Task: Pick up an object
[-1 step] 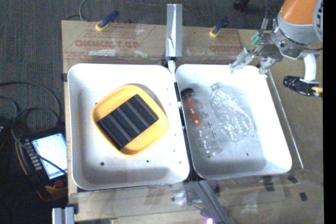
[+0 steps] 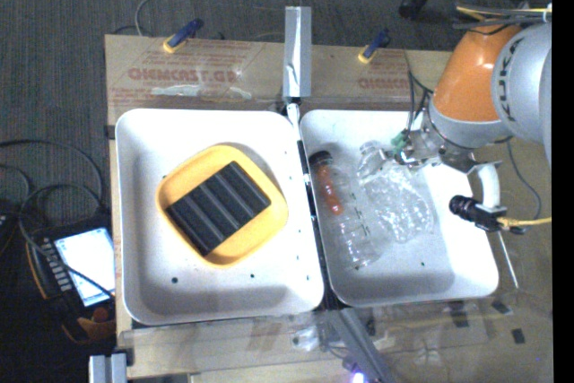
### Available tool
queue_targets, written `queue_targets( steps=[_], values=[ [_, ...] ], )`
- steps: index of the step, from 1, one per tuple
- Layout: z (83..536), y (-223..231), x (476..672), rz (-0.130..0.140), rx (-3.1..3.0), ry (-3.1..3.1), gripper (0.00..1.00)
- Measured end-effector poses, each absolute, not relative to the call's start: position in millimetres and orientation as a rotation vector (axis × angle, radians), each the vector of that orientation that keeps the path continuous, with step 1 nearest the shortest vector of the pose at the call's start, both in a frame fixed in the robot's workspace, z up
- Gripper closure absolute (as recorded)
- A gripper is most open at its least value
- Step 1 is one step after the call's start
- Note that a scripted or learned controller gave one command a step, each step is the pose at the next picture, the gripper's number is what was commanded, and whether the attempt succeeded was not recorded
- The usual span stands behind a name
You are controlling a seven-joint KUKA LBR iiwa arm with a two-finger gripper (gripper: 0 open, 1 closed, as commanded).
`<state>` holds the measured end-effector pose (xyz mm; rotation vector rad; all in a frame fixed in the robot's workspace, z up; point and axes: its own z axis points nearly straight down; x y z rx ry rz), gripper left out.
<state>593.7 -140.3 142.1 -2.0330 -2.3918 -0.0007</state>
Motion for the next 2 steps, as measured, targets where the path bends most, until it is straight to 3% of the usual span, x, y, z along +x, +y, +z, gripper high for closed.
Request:
queue_targets(
  steps=[1,2],
  values=[
    [90.1,-136.8,653.8,-0.010,-2.022,-2.417,0.00],
    [91.1,-147.6,599.4,-0.007,-2.030,-2.410,0.00]
  ],
)
